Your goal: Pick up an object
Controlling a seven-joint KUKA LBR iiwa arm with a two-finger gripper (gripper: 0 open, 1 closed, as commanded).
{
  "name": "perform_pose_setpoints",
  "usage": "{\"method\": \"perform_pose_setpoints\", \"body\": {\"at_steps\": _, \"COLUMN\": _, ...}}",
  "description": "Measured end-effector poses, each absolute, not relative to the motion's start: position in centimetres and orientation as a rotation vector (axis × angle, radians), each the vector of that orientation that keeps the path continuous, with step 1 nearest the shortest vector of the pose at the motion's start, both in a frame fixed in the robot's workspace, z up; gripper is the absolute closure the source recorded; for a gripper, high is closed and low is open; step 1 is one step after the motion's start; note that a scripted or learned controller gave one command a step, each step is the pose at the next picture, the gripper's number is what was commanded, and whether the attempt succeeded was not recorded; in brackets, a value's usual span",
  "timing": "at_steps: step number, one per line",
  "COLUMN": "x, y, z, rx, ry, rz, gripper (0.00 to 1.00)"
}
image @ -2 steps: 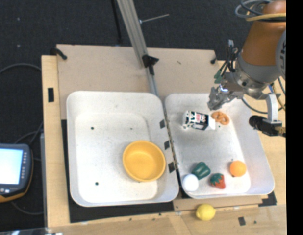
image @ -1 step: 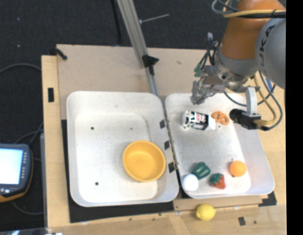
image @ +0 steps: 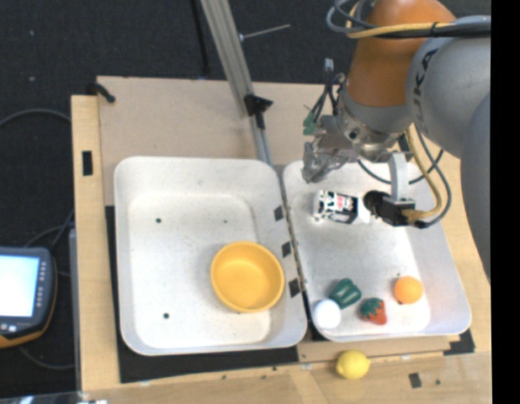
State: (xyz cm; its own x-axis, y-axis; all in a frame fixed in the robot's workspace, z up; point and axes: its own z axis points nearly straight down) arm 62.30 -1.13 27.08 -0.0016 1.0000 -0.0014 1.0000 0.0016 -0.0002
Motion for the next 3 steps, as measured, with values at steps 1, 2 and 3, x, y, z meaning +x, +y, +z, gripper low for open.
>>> {"method": "perform_pose_setpoints", "body": {"at_steps": 1, "x": 63.6, "y": 4.0, "z": 25.2, "rx": 2.215, "ry": 2.227, "rz": -0.002, "gripper": 1.00}}
{"method": "perform_pose_setpoints", "body": {"at_steps": 2, "x": 65.1, "y": 8.6, "z": 23.9, "rx": 2.214, "ry": 2.225, "rz": 0.000, "gripper": 1.00}}
{"method": "perform_pose_setpoints", "body": {"at_steps": 3, "x": 65.1, "y": 8.3, "z": 24.0, "rx": 2.217, "ry": 2.222, "rz": -0.002, "gripper": 0.00}}
